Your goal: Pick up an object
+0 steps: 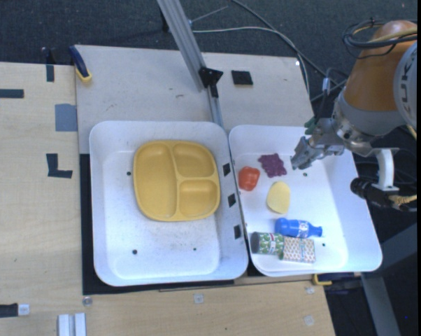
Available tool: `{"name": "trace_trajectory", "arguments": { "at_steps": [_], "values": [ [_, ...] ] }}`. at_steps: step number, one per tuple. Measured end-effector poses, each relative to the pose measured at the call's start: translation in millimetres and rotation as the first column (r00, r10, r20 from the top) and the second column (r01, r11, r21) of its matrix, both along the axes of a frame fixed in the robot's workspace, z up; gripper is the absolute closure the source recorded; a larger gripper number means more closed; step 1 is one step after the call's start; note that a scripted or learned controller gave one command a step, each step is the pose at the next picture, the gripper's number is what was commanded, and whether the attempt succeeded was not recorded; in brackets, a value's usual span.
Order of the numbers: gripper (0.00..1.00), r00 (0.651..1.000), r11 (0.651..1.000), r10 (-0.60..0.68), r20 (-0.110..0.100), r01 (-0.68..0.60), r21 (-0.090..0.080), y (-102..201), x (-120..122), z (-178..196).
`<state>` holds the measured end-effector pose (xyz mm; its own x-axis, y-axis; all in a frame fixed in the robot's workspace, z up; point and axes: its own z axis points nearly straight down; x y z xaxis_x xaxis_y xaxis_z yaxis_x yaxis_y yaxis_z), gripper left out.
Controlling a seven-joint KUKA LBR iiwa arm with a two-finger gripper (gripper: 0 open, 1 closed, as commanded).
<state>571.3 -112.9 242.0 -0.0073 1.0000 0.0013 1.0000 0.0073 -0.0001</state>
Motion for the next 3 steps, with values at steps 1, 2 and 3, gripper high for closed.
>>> {"name": "trace_trajectory", "arguments": {
  "at_steps": [1,2,3],
  "values": [
    [1.0,1.0,1.0,0.001,-0.001,-0.001,0.001,59,4,5],
    [1.0,1.0,1.0,-0.001,-0.002,0.001,0.0,110,-2,6],
    [1.0,1.0,1.0,-0.001,-0.001,0.001,-0.001,166,4,6]
  ]
}}
